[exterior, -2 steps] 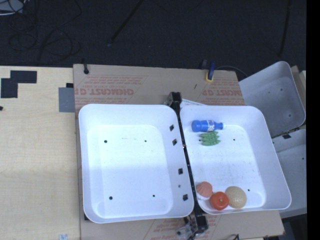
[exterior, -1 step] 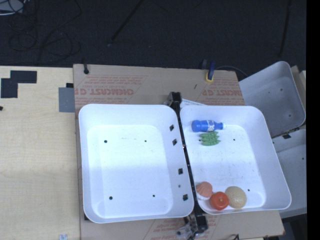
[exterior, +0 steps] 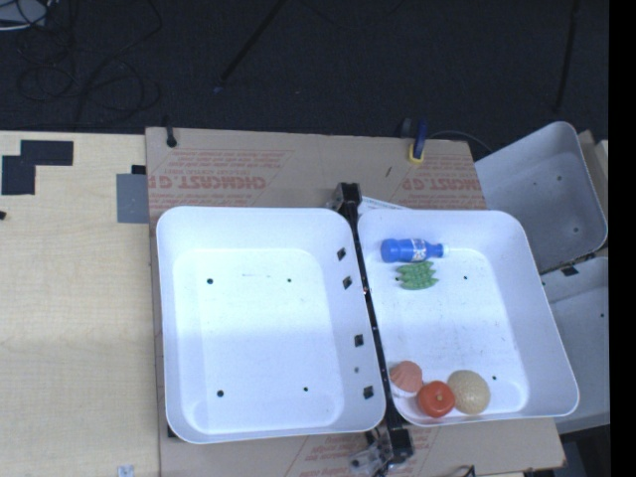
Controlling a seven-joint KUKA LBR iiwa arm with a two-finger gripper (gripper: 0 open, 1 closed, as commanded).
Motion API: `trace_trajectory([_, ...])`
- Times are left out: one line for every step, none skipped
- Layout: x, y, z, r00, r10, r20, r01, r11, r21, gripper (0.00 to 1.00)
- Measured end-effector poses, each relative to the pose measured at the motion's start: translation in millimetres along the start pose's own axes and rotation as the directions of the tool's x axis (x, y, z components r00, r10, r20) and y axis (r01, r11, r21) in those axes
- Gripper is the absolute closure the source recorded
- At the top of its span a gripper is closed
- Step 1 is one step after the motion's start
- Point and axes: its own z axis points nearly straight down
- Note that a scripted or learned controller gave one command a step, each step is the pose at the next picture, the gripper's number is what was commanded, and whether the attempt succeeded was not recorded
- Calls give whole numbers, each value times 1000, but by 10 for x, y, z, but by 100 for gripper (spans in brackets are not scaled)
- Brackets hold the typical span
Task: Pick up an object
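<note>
I see two white bins side by side. The right bin (exterior: 537, 296) holds a blue bottle (exterior: 409, 250) lying at its far side, a green toy (exterior: 417, 276) just beside it, and at the near edge a pink shell (exterior: 405, 376), a red ball (exterior: 435, 398) and a tan ball (exterior: 469, 391) clustered together. I can't tell the gripper's state

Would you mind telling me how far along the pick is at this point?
Nothing looks done yet. The blue bottle, green toy, red ball, tan ball and pink piece all lie in the right bin. Nothing is in hand; the whole pick remains.
</note>
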Motion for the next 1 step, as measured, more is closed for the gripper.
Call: trace_trajectory([5, 9, -100, 1000, -4, 0, 4, 1000, 1, 100])
